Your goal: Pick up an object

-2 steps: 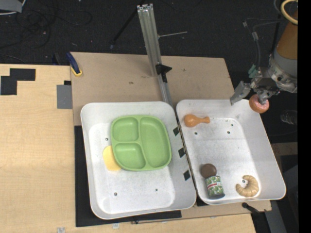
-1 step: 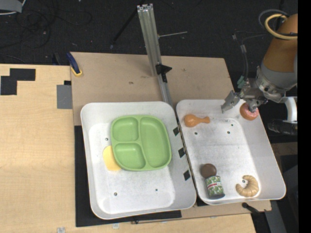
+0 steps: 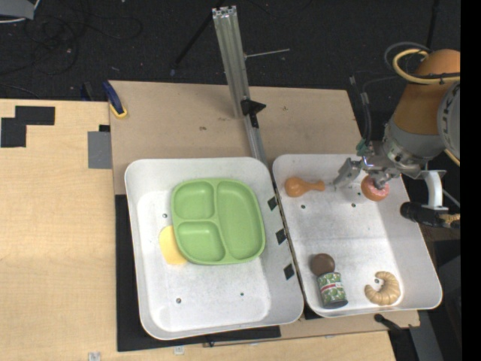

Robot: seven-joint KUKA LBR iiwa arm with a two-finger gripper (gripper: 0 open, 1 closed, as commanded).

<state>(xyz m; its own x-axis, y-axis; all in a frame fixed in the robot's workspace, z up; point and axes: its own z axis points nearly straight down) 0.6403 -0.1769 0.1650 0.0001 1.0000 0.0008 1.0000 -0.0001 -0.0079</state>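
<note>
The hand (image 3: 366,176) hung at the right bin's (image 3: 353,224) far edge, its grip unclear; the pink donut (image 3: 376,189) needed a centred, straight-down close.

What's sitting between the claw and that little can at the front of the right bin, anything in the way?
The claw hangs at the right bin's far end by a pink donut. Toward the green can, the bin floor is bare until a brown round piece touching the can's far side. The croissant lies off to the side.

Bright even light, soft shadows, slightly grainy
</note>
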